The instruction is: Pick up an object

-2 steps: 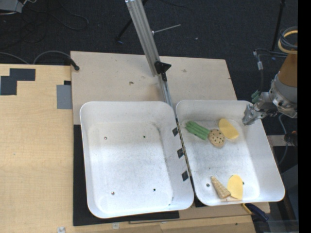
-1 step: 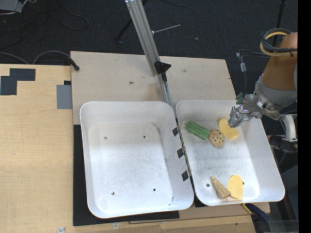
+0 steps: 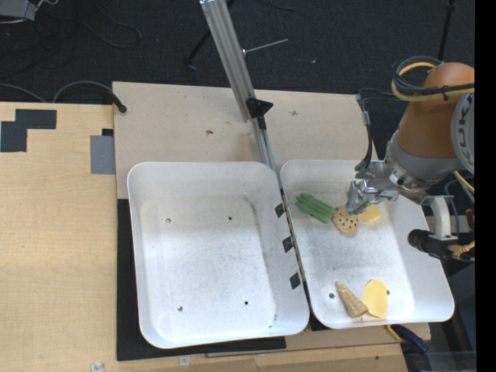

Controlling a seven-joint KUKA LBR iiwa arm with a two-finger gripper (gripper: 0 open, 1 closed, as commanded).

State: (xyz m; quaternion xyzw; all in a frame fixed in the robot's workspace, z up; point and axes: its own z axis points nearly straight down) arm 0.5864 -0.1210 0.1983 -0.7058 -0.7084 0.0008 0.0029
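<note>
Camera view: the pincer (image 3: 358, 200) hangs low in the right bin (image 3: 418, 285), just above a round tan biscuit-like piece (image 3: 346, 222); whether it grips anything I cannot tell. A green piece (image 3: 315, 207) lies left, a yellow chunk (image 3: 370, 215) right. A cone (image 3: 351, 299) and yellow slice (image 3: 376, 297) sit near the front wall. The surface (image 3: 54, 231) is pale wood.

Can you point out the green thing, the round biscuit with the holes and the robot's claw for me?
green thing (image 3: 315, 207): camera view, middle of its length.
round biscuit (image 3: 346, 222): camera view, centre of its dotted face.
claw (image 3: 358, 201): camera view, its tip above the biscuit.
</note>
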